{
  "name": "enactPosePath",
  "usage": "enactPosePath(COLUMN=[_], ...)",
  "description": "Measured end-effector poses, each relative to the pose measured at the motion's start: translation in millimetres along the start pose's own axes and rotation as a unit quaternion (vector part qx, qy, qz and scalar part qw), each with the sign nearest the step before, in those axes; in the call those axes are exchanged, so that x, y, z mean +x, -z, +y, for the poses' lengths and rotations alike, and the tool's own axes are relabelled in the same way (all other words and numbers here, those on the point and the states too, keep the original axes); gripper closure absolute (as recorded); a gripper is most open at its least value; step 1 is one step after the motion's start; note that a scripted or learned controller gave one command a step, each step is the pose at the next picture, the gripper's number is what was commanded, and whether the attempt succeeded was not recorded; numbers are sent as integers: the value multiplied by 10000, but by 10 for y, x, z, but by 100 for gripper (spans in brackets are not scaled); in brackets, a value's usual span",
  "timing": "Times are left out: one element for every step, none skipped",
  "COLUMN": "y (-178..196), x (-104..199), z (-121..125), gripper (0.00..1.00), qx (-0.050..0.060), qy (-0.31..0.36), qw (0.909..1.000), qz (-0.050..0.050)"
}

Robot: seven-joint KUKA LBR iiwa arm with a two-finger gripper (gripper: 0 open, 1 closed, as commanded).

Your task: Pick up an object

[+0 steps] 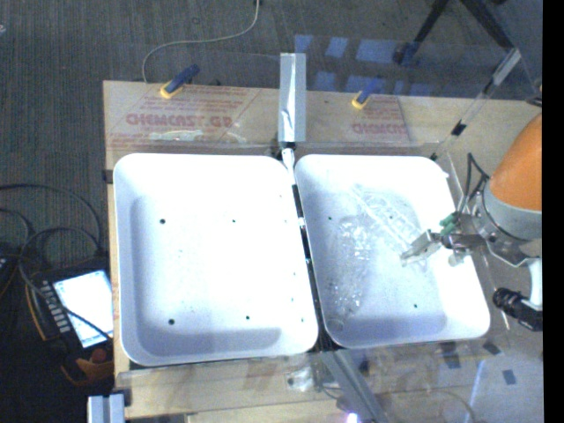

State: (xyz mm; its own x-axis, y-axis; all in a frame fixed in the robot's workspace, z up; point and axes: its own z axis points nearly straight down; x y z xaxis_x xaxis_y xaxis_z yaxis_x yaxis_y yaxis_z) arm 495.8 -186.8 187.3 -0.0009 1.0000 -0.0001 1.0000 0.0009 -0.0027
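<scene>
Here the hand (pixel 421 248) hovers over clear plastic (pixel 374 227) in the right bin (pixel 458 324); its opening is unclear.

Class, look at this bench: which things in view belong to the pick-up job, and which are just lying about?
Belonging to the job:
- gripper, over the right bin
- right bin
- clear, crinkled plastic-looking item lying in it, the likely thing to pick
- left bin

Just lying about:
- two clamps at the bench's far edge
- tablet on the floor
- floor cables
</scene>
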Motion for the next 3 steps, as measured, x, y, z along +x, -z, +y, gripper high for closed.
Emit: enactPosePath(y=[44, -215, -828], x=[1079, 312, 672], z=[654, 1224, 1063], gripper=[0, 0, 0], qx=[4, 2, 1], qy=[-911, -657, -1124], qw=[9958, 9978, 9937], qz=[4, -23, -16])
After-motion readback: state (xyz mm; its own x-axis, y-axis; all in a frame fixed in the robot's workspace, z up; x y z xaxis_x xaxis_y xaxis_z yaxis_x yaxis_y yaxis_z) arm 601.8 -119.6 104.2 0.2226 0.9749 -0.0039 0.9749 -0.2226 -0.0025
